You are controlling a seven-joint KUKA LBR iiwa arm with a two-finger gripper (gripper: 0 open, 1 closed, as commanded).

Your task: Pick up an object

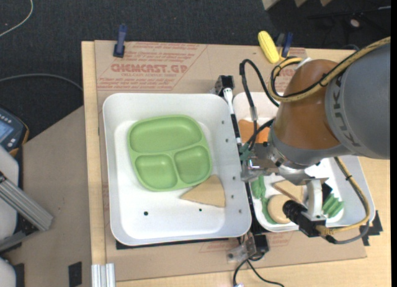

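Green divided tray (pixel 169 152) lies in left bin (pixel 118 155) beside a tan wedge (pixel 206 193).

1. The brown board (pixel 155 62) under the bins carries red print, the largest line reading "CHEMCAST G.P" (the final letters are not fully clear); the smaller red lines above and below it are too fine to read.
2. The grey arm (pixel 363 103) shows black letters on its casing, seen sideways near the orange band (pixel 310 109), reading as "KUK" (part of the maker's name, the rest is cut off).
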